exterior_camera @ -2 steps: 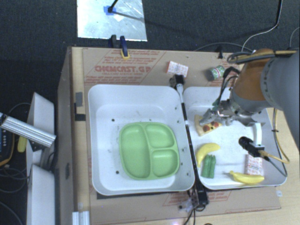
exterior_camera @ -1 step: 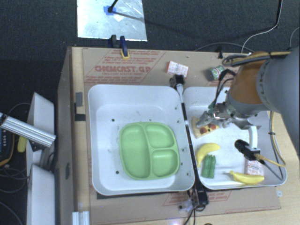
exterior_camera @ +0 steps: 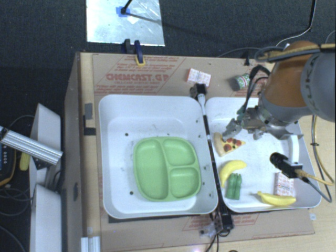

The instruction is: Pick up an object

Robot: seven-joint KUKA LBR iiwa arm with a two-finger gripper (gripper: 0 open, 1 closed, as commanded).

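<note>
Arm: as it reaches in from the right, we see the arm [exterior_camera: 294,80] bent over the right bin [exterior_camera: 302,159], its orange band above the wrist.
Gripper: we place the gripper [exterior_camera: 232,132] low over the far left part of the right bin, just above the pizza slice; we cannot tell how it stands, nor whether it has hold of anything.
Pizza slice: we see the pizza slice [exterior_camera: 227,145] lying in the right bin against its left wall, just under the gripper; whether they touch we cannot tell.
Banana: the banana [exterior_camera: 231,168] lies in the right bin, nearer us than the pizza slice.
Green item: a green item [exterior_camera: 233,186] lies just beside that banana, by the right bin's left wall.
Second banana: a second banana [exterior_camera: 275,198] lies along the right bin's near edge.
Packet: a red and white packet [exterior_camera: 284,184] lies in the right bin, just above the second banana.
Left bin: the left bin [exterior_camera: 121,114] stands touching the right bin's left side.
Tray: we see a green tray [exterior_camera: 167,168] with three compartments lying flat in the left bin, well apart from the gripper.
</note>
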